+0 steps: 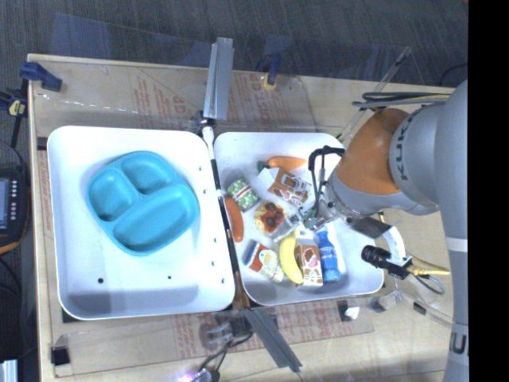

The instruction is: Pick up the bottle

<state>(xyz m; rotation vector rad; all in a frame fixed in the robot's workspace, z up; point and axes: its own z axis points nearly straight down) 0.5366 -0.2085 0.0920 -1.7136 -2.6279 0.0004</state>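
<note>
The bottle (328, 259) is small and blue with a pale label. It lies near the front right corner of the right bin (238, 153), pointing roughly front to back. My gripper (315, 218) hangs low in that bin, right at the bottle's far end and among the packets there. The grey wrist and its orange band (370, 161) cover the bin's right side. Nothing is visibly held.
A snack packet (308, 262) and a banana (288, 259) lie just left of the bottle. A red sausage (234, 219), an orange carrot (287, 163) and several more packets (271, 217) crowd the bin. The left bin (79, 293) holds a blue divided plate (143, 200).
</note>
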